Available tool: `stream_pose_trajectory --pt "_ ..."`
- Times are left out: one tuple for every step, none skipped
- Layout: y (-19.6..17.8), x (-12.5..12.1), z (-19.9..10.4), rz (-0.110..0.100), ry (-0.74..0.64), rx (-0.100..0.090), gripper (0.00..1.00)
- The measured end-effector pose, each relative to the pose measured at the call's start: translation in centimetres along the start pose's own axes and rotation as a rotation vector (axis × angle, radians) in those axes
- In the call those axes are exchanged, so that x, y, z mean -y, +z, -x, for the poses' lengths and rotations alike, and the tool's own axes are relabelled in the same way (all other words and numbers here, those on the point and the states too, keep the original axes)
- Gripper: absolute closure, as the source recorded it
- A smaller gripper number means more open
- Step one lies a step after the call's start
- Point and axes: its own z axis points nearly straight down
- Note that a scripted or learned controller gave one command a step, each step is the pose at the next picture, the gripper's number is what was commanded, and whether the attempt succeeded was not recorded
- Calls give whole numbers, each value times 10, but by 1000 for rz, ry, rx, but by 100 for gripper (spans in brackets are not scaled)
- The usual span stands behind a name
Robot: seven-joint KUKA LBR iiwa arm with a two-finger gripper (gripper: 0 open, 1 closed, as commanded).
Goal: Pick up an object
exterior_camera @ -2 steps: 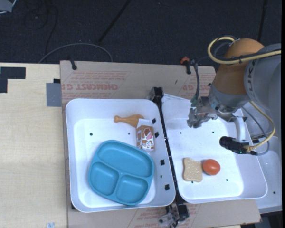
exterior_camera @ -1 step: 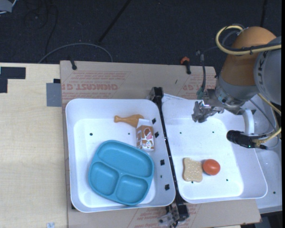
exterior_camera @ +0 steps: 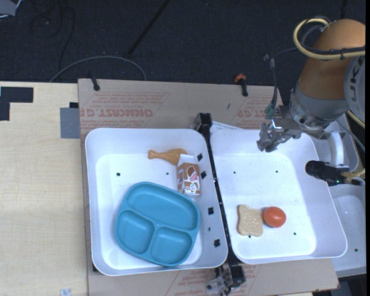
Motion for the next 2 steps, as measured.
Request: stream_pose_trajectory --pt "7 5 -41 -5 -2 -1 100" --pt "1 9 -93 -4 -4 -2 100"
